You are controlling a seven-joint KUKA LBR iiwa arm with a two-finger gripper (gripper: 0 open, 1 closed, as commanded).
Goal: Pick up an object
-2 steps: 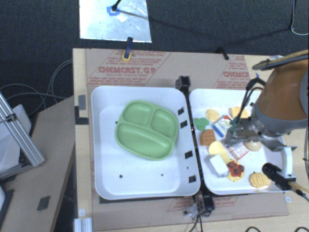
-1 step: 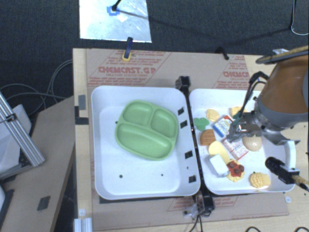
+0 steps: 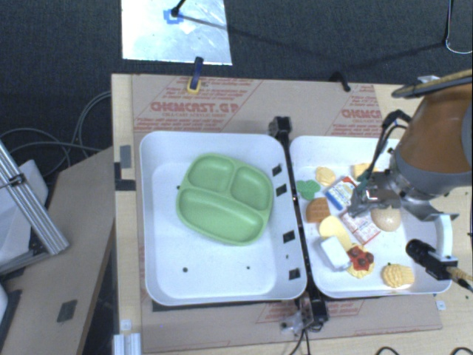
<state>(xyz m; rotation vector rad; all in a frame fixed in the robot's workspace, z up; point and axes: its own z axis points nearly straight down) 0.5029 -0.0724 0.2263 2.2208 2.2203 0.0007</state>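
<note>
My gripper [image 3: 361, 200] hangs low over the middle of the right bin [image 3: 310, 154], among a heap of small toy foods. Right under it lie a red-and-white packet [image 3: 362, 230] and a blue-and-white packet [image 3: 340, 193]. Around them sit a brown bun [image 3: 318, 211], a yellow wedge [image 3: 334, 228], a white block [image 3: 334, 254], a red-and-yellow piece [image 3: 360, 261], a pale egg shape [image 3: 386, 218] and a yellow corn-like piece [image 3: 397, 275]. The wrist hides the fingertips.
A green divided plate [image 3: 225, 198] lies in the left bin [image 3: 159, 272]. A green leafy piece [image 3: 307, 189] and a yellow piece [image 3: 324, 175] sit near the right bin's left and back. A black divider [image 3: 292, 213] runs between the bins.
</note>
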